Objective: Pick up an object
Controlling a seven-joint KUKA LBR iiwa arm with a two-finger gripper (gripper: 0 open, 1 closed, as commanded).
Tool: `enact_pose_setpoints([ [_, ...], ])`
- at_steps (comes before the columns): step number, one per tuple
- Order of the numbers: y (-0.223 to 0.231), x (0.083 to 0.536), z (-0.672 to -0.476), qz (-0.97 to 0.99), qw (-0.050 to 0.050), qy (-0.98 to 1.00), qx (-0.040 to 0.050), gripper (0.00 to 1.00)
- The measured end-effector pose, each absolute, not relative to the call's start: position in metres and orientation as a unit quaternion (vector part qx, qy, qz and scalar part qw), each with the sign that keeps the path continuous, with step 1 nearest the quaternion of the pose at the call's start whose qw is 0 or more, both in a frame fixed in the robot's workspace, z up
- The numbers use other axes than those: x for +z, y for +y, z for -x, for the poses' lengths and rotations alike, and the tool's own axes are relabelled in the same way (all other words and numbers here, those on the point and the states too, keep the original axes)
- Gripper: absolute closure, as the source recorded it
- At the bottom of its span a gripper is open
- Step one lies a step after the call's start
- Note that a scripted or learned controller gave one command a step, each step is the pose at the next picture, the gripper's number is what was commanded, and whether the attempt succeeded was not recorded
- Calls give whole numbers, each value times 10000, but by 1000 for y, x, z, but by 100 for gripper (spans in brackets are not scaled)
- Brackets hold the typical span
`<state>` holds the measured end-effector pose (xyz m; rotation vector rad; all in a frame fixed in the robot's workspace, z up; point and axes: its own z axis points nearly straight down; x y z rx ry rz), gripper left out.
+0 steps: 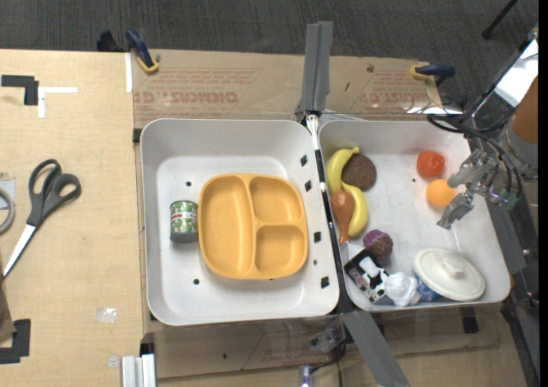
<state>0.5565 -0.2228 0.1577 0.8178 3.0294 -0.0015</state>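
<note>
- Bins: left bin [163,291] and right bin [402,150] sit side by side on the bench, walls touching at the centre.
- Divided yellow plate [253,227] lies flat in the left bin; stiff, broad, with no narrow edge offered to two fingers. Poor candidate.
- Gripper [463,193] hangs over the right bin's right side; two fingers are visible, spread apart with nothing between them.
- White lid with knob [450,274] rests in the right bin's near right corner. Judged hard, smooth, likely slippery; the knob is the only hold.
- Banana [346,184] curves along the right bin's left wall, touching a dark brown rounded item [360,172]. Firm, light and long, so best taken across its middle.
- Small green-labelled can [183,221] stands just beside the plate's left rim. Rigid; grasp across the body.
- Orange ball-like fruit [440,193] lies just left of the gripper, the nearest object and the likely target. Judged light and fairly firm, but round and apt to roll; fingers should close across its widest part from above.
- Red tomato-like item [431,163] sits just behind the orange one. Same rolling risk, possibly softer.
- Purple rounded item [378,245] sits near the lid, beside clutter I cannot identify.
</note>
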Motion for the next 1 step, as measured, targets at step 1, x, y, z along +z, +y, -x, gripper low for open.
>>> enact_pose_setpoints([
  [1,-222,93,-611,-3525,27,9358,-4,0],
])
